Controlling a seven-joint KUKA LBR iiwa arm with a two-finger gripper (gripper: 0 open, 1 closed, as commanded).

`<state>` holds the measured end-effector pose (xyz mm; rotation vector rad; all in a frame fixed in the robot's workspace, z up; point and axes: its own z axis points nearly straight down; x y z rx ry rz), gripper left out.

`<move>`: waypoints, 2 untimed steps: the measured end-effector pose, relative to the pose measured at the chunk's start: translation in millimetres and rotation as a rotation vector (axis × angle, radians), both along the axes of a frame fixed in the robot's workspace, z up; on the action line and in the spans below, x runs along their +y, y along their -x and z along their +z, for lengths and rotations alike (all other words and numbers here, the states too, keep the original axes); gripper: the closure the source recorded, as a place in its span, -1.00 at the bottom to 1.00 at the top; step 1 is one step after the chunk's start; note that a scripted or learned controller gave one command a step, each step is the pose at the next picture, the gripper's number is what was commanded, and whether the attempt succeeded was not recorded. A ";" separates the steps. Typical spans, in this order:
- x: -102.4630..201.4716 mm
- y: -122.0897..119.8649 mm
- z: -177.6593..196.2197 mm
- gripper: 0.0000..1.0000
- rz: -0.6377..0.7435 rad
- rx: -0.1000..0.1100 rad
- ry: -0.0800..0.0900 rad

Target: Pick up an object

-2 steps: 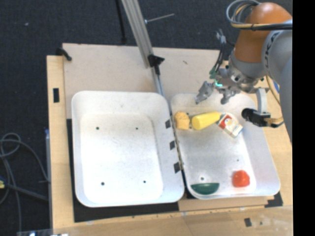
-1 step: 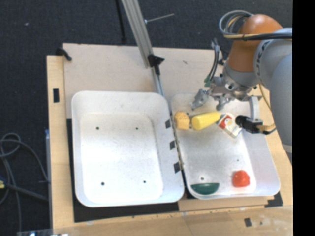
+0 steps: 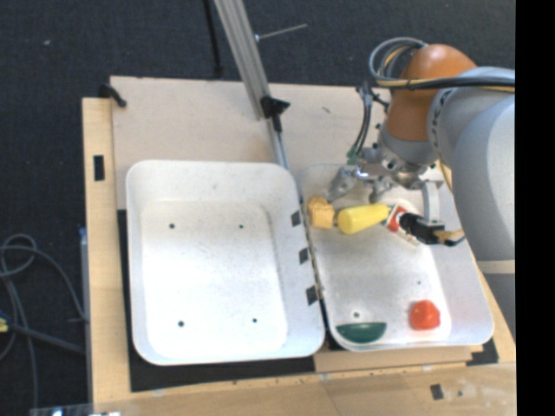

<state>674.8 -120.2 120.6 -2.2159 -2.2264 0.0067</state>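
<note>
- Camera view, looking down at a slant: a pale wooden tabletop (image 3: 191,115) carries two shallow white plastic bins side by side, both with rounded corners and a faintly speckled floor.
- The left bin (image 3: 217,258) is the larger in the picture; its floor shows four small dark dots.
- The right bin (image 3: 395,289) holds several small things.
- A yellow banana-shaped toy (image 3: 362,218), smooth and glossy, lies across the far part of the right bin, next to a small tan block (image 3: 320,214) at the bin's left wall.
- Just to the right of the banana toy lies a small red, white and black thing (image 3: 408,224); its shape is too small to make out.
- An orange-red rounded ball-like thing (image 3: 424,315) sits near the front right corner of the right bin.
- A dark green half-round piece (image 3: 361,330) rests against the front rim of the right bin.
- The grey arm (image 3: 481,146), smooth and bulky, with an orange band, reaches in from the right.
- The hand (image 3: 368,183) hangs over the far end of the right bin, just above the banana toy; whether it is open, closed or gripping anything cannot be told.
- A ribbed silver metal bar (image 3: 243,46) slants across the top of the picture towards the gap between the bins.
</note>
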 end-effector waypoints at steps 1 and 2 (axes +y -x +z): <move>-2.8 -2.4 -15.0 -1.00 -0.001 -0.009 0.002; -3.1 -3.7 -1.9 1.00 0.002 -0.014 0.003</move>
